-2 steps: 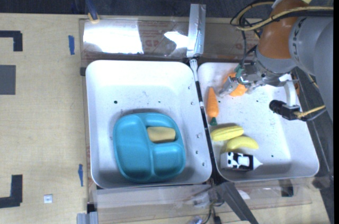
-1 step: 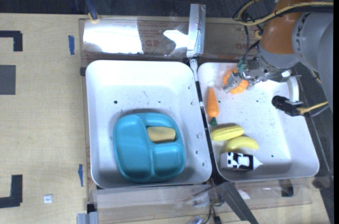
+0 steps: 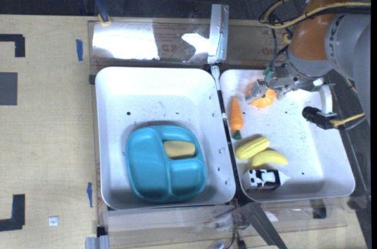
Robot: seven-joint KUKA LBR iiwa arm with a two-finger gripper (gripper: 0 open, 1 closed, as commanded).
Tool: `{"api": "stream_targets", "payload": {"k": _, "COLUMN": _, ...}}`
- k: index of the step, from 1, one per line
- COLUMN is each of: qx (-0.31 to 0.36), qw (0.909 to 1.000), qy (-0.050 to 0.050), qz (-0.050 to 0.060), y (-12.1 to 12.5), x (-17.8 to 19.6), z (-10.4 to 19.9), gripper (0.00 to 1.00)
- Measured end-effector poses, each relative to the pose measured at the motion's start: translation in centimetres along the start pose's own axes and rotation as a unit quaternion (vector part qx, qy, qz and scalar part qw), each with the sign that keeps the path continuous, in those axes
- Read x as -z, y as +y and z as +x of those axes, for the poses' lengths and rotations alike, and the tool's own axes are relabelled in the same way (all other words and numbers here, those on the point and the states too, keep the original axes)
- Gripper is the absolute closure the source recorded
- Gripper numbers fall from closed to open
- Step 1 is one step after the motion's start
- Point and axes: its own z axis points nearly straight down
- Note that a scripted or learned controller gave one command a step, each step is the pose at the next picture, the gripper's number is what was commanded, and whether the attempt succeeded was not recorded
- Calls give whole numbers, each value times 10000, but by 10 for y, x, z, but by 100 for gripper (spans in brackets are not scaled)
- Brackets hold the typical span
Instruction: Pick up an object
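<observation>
My gripper [image 3: 272, 82] hangs over the far end of the right bin [image 3: 330, 165], under the arm's orange band. Just below and left of it lies a small orange object [image 3: 263, 99], touching or very close to the gripper's tip. An orange carrot [image 3: 235, 114] lies along the right bin's left wall. Nearer the front are two yellow bananas [image 3: 259, 150] and a black-and-white toy [image 3: 263, 178]. In the left bin [image 3: 118, 89] a blue divided plate [image 3: 147, 171] carries a tan piece of food [image 3: 178, 149].
A black part of the arm with a yellow cable [image 3: 321, 117] juts over the right bin's right side. A shiny clear panel [image 3: 153, 39] stands behind the left bin. A metal divider [image 3: 218, 36] rises at the back between the bins.
</observation>
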Motion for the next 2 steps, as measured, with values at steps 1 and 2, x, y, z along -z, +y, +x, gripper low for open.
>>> {"api": "stream_targets", "payload": {"k": 1, "qx": -4, "qw": 10000, "qy": -2, "qz": -11, "y": 1, "x": 13, "z": -1, "gripper": 100}}
{"api": "stream_targets", "payload": {"k": 2, "qx": -402, "qw": 9992, "qy": -12, "qz": -27, "y": 5, "x": 107, "z": -24, "gripper": 100}}
